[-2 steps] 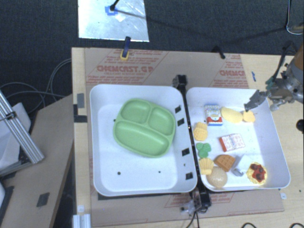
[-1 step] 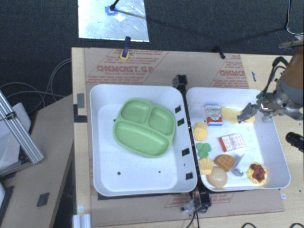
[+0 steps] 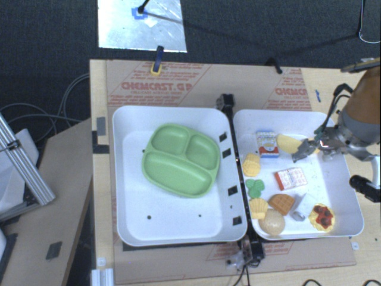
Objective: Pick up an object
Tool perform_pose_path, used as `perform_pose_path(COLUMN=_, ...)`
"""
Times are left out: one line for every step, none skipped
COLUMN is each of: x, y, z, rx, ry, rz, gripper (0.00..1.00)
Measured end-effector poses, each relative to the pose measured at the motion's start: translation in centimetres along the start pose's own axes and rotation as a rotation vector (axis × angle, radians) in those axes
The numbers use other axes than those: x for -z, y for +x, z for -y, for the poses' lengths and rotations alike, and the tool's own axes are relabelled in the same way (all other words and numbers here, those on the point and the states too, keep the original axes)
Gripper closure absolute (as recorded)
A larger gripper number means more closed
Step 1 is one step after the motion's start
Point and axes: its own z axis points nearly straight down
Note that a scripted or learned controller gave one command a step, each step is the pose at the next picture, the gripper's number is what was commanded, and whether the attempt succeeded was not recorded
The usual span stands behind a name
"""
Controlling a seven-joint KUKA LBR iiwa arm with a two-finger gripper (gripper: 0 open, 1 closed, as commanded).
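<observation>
The gripper point(image 3: 305, 149) is seen low over the far right part of the right-hand bin point(image 3: 345, 177), carried in from the right on the grey arm point(image 3: 360, 121) with its orange band. Whether it is spread or pressed together cannot be told at this size, and nothing is seen held by it. A yellow toy piece point(image 3: 288, 143) lies just beside its tip, on the side away from the arm, with a small blue-and-white carton point(image 3: 267, 143) just beyond. A red-and-white packet point(image 3: 290, 178) is placed near it, toward the front of the bin. Farther forward, a waffle-like piece point(image 3: 281, 204), a round bun point(image 3: 273, 222) and a small pizza slice point(image 3: 321, 217) are gathered. A green divided plate point(image 3: 181, 159) is set in the left-hand bin point(image 3: 128, 177), well apart from the gripper, on the counter point(image 3: 196, 79).
</observation>
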Motion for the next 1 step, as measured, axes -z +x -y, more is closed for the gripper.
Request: perform_pose_path(x=-4.59, y=-0.78, z=0.20, rx=-0.001, ry=0.000, rz=0.000, gripper=0.00)
